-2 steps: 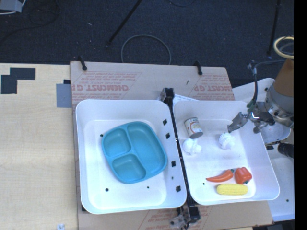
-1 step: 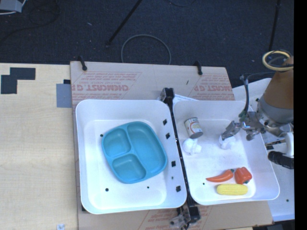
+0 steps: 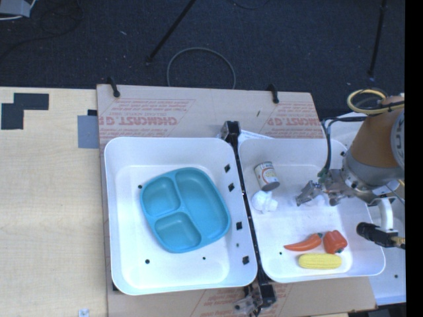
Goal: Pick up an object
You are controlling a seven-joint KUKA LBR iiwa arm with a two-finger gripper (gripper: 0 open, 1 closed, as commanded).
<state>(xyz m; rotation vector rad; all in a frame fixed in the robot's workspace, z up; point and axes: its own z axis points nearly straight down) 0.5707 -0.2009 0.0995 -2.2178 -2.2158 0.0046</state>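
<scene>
The grey two-finger gripper (image 3: pixel 310 193) hovers over the right white bin (image 3: pixel 291 273), fingers apart and holding nothing. Left of it lies a small tin can (image 3: pixel 266 174); a yellow plastic corn cob (image 3: pixel 320 261) rests near.

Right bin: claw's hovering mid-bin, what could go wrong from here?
1. The claw sits over bare floor of the right white bin, between items; closing here likely grabs nothing.
2. The orange chili pepper, red bell pepper and yellow corn cob crowd together; a grasp may nudge neighbours.
3. The small labelled can could roll.
</scene>
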